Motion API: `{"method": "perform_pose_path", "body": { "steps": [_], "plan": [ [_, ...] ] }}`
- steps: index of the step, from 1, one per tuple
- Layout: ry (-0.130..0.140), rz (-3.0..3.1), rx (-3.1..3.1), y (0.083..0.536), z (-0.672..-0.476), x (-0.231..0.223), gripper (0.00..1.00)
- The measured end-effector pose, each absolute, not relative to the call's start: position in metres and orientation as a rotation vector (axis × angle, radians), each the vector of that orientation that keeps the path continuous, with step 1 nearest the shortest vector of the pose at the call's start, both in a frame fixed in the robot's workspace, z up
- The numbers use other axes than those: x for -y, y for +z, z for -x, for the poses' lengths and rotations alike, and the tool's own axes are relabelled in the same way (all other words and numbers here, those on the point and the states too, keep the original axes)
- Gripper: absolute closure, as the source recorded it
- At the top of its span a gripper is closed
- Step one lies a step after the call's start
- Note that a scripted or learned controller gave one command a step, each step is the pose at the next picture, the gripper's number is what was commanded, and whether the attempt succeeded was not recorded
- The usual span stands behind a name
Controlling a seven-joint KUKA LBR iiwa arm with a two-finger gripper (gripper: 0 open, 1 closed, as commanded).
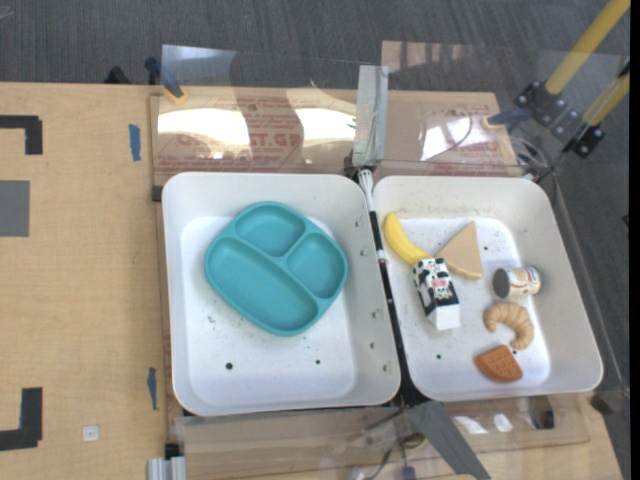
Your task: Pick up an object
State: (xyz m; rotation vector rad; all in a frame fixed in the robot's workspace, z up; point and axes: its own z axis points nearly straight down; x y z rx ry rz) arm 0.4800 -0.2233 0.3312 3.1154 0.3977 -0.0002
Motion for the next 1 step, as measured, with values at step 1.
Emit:
{"method": "perform_pose_path", "body": {
  "steps": [1],
  "plan": [
    [-0.009,-3.033,-0.84,0.2165,-0.4787,0.1953,1.0]
  ]
}}
